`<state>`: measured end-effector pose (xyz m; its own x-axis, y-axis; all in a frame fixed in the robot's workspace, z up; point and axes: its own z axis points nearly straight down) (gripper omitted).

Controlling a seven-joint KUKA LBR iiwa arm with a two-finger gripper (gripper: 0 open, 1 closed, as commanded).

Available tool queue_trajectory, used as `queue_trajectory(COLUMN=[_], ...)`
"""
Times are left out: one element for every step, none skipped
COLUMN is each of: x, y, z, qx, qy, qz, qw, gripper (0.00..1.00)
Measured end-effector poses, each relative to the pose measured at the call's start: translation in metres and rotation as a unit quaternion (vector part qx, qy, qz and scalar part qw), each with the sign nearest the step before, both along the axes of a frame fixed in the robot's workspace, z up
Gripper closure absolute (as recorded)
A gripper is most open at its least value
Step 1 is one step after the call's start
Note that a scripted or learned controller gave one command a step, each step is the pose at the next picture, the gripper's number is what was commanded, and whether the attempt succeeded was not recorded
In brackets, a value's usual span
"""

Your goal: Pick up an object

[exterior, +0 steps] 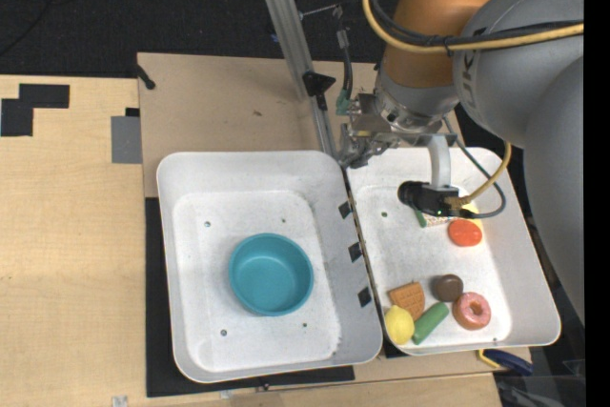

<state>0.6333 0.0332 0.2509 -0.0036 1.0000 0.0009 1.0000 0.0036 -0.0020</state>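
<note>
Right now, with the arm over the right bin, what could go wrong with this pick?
The gripper hangs by the far corner of the right bin, apart from every object; descending here would likely catch nothing or strike the rim. The lemon, green piece, cracker, brown piece and pink donut crowd the near edge, so a grasp there may shove neighbours. The orange ball may roll.

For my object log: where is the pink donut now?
In the camera view, the pink donut lies near the lower right corner of the right bin, next to the brown donut and right of the green vegetable.
</note>
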Motion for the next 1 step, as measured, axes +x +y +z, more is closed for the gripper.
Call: queue_trajectory(x=[0.0003], y=[0.0555], z=[-0.0013], qx=[0.0000], qy=[-0.001], qz=[0.000], qw=[1.0000], gripper=[1.00])
